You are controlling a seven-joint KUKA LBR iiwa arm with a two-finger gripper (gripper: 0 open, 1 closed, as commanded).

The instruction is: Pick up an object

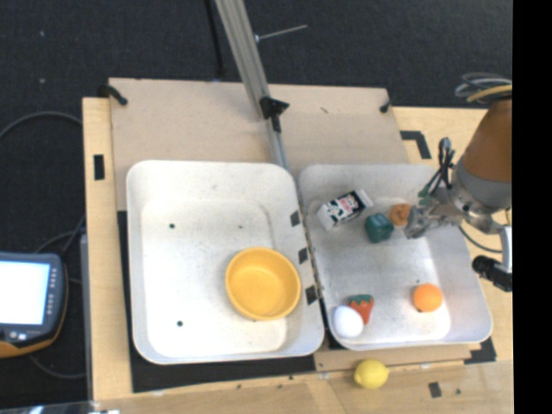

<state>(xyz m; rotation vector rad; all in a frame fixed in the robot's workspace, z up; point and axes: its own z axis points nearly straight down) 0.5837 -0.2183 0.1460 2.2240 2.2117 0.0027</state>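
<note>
The small white carton (345,207) lying on its side in the right bin (466,317) carries dark printing, but none of it can be read from here. Next to it sits a dark green block (378,228), and just right of that a small orange-brown piece (399,214).

The gripper (417,225) is low in the right bin, its tip just beside that orange-brown piece (whether it actually touches, I cannot tell). The fingers are too small and dark to judge, so I cannot say if they are open or closed, and nothing is visibly between them.

Nearer the front edge of the right bin lie an orange ball (427,297), a red and green piece (364,307) and a white ball (348,322), the last two touching. The middle of this bin's floor is bare.

The left bin (172,231) holds a yellow bowl (263,283) toward its right front, with open floor around it. A yellow lemon (371,373) rests on the bench (198,119), just outside the right bin's front rim.
</note>
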